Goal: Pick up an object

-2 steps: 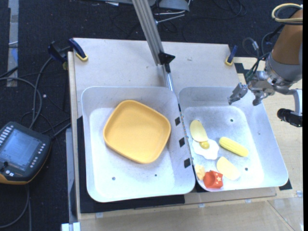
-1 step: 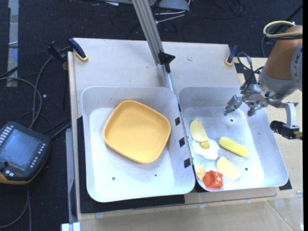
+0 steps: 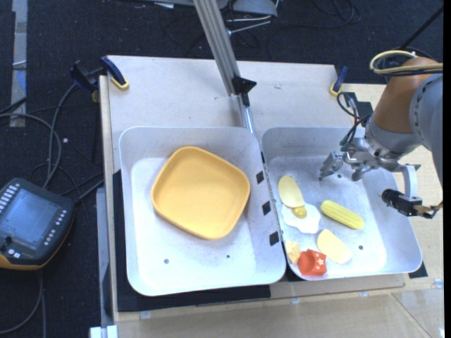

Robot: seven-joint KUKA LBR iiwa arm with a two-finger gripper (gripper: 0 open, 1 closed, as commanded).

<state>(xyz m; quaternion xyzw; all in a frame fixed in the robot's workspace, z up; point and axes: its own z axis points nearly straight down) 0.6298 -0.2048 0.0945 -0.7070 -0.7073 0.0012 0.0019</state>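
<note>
Pale bench board point(image 3: 211, 94) on dark floor, clamps at corners: blue-yellow one point(image 3: 113, 72) upper left, another point(image 3: 338, 81) upper right. Slanted metal pole point(image 3: 217, 34) crosses board from top, ending at seam between bins. Left bin point(image 3: 134, 210) holds yellow square plate point(image 3: 201, 191), tilted. Handheld control pendant point(image 3: 32, 220) with screen lies on floor at left, black cables point(image 3: 53, 143) looping near it.
</note>
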